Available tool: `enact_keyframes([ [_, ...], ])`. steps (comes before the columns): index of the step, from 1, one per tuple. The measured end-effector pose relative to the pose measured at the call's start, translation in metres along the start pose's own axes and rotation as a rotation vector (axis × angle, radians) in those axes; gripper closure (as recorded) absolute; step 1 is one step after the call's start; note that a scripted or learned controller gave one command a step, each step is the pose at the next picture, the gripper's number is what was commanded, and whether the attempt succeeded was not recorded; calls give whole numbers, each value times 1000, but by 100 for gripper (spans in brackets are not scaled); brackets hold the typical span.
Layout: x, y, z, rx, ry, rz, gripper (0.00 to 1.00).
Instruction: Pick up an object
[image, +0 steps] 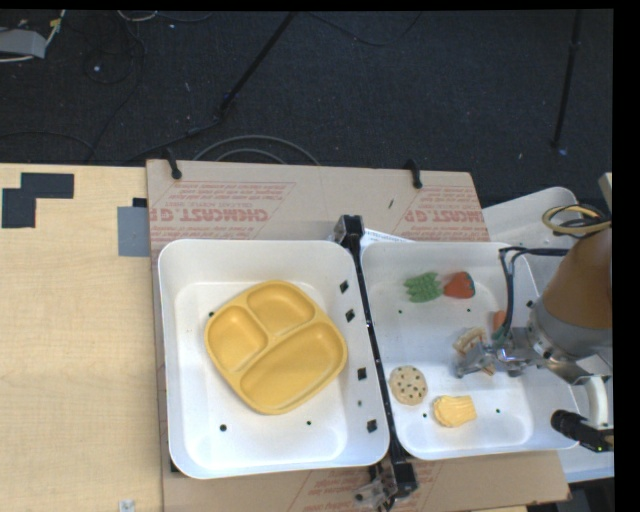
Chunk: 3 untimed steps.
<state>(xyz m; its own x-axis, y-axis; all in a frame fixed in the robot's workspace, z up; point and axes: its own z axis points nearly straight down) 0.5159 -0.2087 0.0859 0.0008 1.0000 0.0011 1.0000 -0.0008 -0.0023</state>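
The right bin (520, 430) holds several small items. A round chocolate-chip cookie (408, 384) lies near its left wall, with a yellow lump (454, 410) just to its right. A green leafy piece (423, 287) and a red piece (459, 285) lie together at the back. A small tan object (467, 341) sits mid-bin, and a small orange bit (497, 320) is behind it. My gripper (478, 363) is low over the bin floor, right beside the tan object and just in front of it. The arm (585, 290) comes in from the right.
The left bin (190, 420) holds a yellow three-part plate (276, 346). A black divider (365, 340) runs between the two bins. Bare bin floor lies between the cookie and the green piece. Cables loop above the arm at the right edge.
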Motion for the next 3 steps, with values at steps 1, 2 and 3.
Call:
enact_keyframes([
  [1,-1,0,-13,-1,0,2,100],
  [2,-1,11,-64,-4,-1,-3,100],
  [3,1,7,-125,-5,-2,-3,100],
])
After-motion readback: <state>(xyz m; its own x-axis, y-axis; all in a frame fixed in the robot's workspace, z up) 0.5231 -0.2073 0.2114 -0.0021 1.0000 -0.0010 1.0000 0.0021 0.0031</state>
